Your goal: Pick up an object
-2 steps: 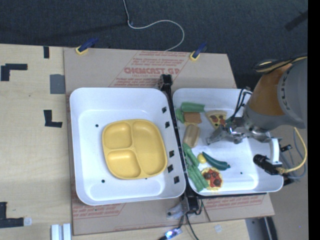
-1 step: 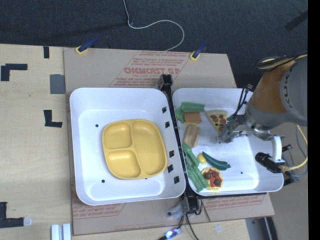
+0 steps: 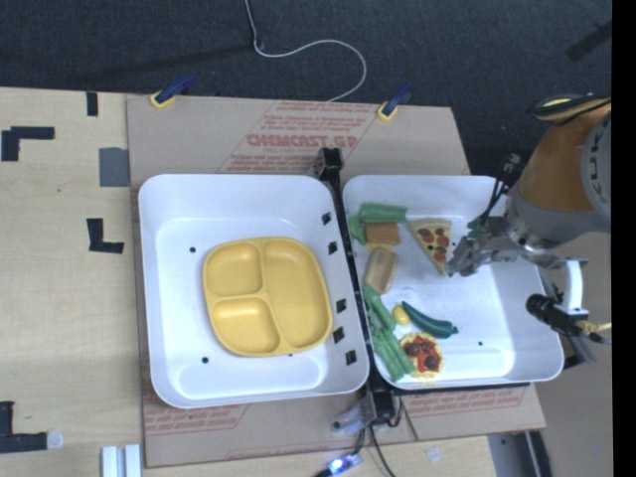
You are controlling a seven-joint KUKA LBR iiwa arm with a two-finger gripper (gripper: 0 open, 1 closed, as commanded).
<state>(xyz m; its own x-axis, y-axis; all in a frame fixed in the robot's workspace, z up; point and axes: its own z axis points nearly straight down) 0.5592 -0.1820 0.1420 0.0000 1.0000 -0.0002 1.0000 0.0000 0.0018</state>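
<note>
Though its finger state cannot be told, the end effector [image 3: 465,258] hovers just beside the light, rigid plastic pizza-slice toy [image 3: 433,239]; its thin edges suit pinching.

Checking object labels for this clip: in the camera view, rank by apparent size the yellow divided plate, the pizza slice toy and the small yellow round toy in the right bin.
1. Yellow divided plastic plate, by far the largest.
2. Triangular pizza slice toy.
3. Small yellow round toy, the smallest.
All lie at a similar depth, so nearness hardly affects the order.
</note>
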